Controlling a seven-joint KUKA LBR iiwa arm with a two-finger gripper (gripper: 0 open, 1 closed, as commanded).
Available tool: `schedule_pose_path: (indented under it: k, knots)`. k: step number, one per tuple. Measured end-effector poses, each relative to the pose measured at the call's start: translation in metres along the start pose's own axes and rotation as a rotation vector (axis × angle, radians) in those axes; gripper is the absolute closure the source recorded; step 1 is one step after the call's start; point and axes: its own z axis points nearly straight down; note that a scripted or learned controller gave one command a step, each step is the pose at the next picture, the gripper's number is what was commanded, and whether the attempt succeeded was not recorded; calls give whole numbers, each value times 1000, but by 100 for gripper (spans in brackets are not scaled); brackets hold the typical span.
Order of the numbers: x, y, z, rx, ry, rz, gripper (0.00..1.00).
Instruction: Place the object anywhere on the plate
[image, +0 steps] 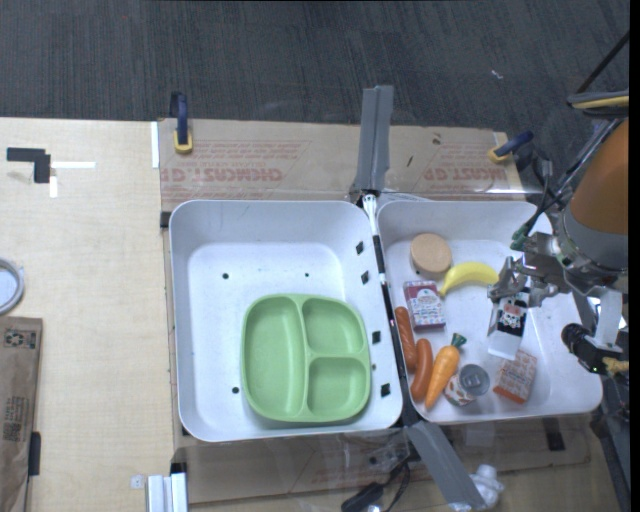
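Picking was the step in hand, I judged: the gripper (515, 290) hung over the right bin (560, 228) near its right edge, jaws seemingly closed around a small white bottle (508, 325), which next needed carrying to the green plate (305, 357) in the left bin (200, 300).

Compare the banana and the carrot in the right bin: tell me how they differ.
The banana is yellow; the carrot is orange with a green top. The banana is curved and lies roughly across the bin; the carrot is straight, tapered, and runs diagonally. The banana sits beside the round tan piece toward the back; the carrot lies nearer the front, next to the sausages. Both rest in the right bin.
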Motion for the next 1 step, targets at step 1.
schedule_pose_path:
  k: [1]
  knots:
    - [69, 27, 9, 0, 0, -199, 100]
